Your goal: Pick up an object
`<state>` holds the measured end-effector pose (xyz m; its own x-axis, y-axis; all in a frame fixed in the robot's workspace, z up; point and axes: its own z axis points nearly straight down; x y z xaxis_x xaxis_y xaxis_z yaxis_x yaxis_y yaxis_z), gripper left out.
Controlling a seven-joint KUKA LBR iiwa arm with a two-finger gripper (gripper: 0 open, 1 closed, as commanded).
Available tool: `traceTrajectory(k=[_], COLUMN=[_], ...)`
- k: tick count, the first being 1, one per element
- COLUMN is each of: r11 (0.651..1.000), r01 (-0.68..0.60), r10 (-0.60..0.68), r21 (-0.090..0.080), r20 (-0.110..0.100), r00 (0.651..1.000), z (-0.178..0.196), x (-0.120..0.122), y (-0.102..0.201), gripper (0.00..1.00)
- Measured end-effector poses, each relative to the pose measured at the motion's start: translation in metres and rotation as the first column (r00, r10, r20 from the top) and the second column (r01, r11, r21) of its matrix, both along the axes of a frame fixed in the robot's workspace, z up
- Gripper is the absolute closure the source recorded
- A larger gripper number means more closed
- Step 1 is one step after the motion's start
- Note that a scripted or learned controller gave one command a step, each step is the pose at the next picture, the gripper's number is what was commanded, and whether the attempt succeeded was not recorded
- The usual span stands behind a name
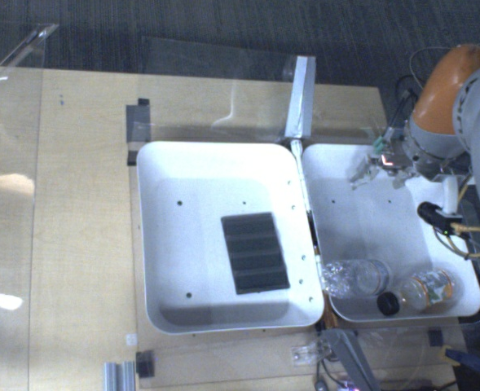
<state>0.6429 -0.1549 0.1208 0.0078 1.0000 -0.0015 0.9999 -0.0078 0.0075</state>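
Tool [376, 163]: over right bin [350, 218] far edge; spread or pressed, cannot tell.
Bottle [355, 277]: clear plastic, lying at near wall, well apart.
Risk: slippery, curved; prob. rolls off.

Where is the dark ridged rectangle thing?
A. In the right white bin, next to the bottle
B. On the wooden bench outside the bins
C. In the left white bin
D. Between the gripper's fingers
C: the dark ridged rectangle lies flat on the floor of the left bin, while the clear bottle lies in the right bin and the gripper is over that right bin's far edge.
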Motion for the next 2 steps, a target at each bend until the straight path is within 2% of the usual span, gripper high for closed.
traceTrajectory(k=[1, 2], r11=[1.0, 1.0], r01=[-0.01, -0.01], r10=[0.01, 0.01], r21=[-0.002, -0.002], r20=[0.006, 0.006], r00=[1.0, 1.0], z=[0.0124, 0.0122], x=[0.0025, 0.0025], y=[0.0023, 0.0025], gripper=[1.0, 0.0])
